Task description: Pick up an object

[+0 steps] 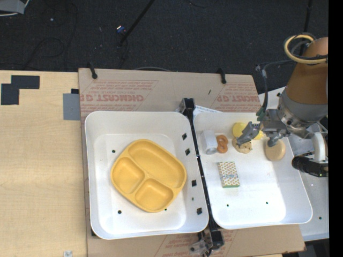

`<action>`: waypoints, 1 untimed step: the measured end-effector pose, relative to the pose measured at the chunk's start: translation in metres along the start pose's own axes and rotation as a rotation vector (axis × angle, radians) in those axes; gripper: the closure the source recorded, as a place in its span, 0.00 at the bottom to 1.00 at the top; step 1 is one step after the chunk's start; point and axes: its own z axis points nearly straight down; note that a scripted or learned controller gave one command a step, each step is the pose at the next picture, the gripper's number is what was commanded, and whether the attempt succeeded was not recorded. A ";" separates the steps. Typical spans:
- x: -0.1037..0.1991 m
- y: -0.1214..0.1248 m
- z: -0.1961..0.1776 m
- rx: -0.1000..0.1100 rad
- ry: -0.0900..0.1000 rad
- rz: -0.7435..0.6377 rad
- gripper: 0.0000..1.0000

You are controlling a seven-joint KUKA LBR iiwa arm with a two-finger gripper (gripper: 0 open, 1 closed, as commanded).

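Observation:
My gripper [261,137] hangs over the upper part of the right bin [268,208], its two grey fingers spread wide, open, with bare bin floor between them. The left finger [245,135] overlaps a yellow object [239,128] and a small tan round piece [244,147]. Just below the right finger [275,138] lies a tan egg-shaped object [275,151]. Farther left lies a grey-white item [208,141] with an orange ring [221,142] beside it. A small patterned box [229,174] lies flat near the bin's middle.
The left bin [102,208] holds a yellow divided plate [148,174]. A black divider [195,165] runs between the bins. The grey arm with its orange band [306,79] comes in from the right, with black hardware [308,165] at the right bin's edge.

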 end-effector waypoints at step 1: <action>0.000 0.002 -0.008 -0.013 -0.002 -0.002 0.00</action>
